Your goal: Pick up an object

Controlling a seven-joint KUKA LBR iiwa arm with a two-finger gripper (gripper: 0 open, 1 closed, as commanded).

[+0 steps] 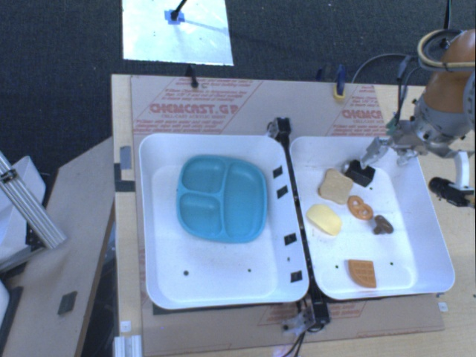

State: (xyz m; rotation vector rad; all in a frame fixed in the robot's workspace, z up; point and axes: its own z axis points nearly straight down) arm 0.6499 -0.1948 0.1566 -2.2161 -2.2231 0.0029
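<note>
Camera view: claw point(370, 158) above the far end of the right bin point(431, 222) on the desk.
The tan bread slice point(336, 186) lies in that bin just beside the claw, to its near left. The pretzel point(360, 207) and yellow piece point(324, 219) lie nearer still. Whether the claw is spread or closed cannot be told.

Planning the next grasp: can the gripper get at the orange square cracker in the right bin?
Probably yes. The orange cracker lies flat and alone, apart from the yellow piece and the right bin wall, with nothing over it. The gripper is above that bin's far end.
</note>
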